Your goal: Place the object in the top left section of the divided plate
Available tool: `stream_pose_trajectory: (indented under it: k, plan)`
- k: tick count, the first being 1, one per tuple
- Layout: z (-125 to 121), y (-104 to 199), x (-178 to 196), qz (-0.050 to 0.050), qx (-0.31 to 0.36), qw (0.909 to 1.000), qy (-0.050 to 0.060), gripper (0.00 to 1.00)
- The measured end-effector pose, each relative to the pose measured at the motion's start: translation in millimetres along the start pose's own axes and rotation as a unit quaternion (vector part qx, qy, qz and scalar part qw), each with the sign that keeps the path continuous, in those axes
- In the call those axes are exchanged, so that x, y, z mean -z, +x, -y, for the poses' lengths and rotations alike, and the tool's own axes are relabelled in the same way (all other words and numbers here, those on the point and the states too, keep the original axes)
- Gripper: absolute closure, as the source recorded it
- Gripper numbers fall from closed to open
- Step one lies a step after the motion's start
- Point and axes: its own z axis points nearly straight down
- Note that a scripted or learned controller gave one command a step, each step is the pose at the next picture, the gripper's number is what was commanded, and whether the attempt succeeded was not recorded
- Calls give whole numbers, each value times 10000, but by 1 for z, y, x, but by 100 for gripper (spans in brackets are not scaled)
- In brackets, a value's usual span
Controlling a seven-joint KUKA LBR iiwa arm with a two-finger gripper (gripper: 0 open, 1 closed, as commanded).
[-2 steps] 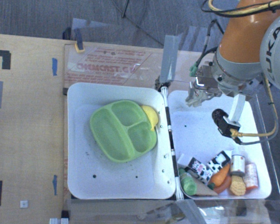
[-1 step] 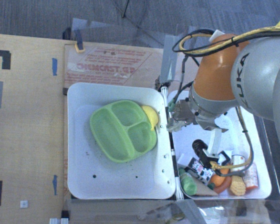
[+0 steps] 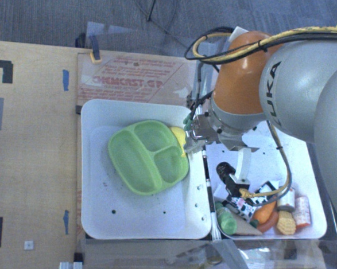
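Yellow object (image 3: 178, 136), the thing I take to be the task's piece, sits at the upper right rim of the green divided plate (image 3: 146, 158), half hidden under the arm's wrist. I see only a small rounded yellow patch of it, touching or overlapping the plate's edge; I cannot tell whether it rests on the rim, beside it in the left bin (image 3: 88, 211), or hangs from the tool. The tool (image 3: 193, 133) is right there above it, just at the wall between the two bins, but the orange-banded wrist covers the fingertips from my angle, so I cannot tell how the tool is set, nor whether it has the yellow piece.

What matters for the next move, as I judge it, is direction. The plate lies tilted in the left bin, with one long compartment along its left side and two smaller ones toward the right. The yellow piece and the tool are at the plate's right upper corner, so the target section lies to the left of the tool, across a raised divider. If the piece is in hand, I would need a short carry leftward over the plate; if not, a fresh descent almost straight down comes first.

The right bin (image 3: 317, 193) carries a heap of toys (image 3: 255, 209) below the arm, well apart from the plate, and plays no part here.
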Motion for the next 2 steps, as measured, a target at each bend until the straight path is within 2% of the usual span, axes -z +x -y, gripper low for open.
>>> stream_pose_trajectory:
  k: [1, 2]
  plan:
    - [15, -30, -32, -4, -151, 9999, 18, 100]
    - [-50, -102, -31, 3, 239, 9997, 1, 100]
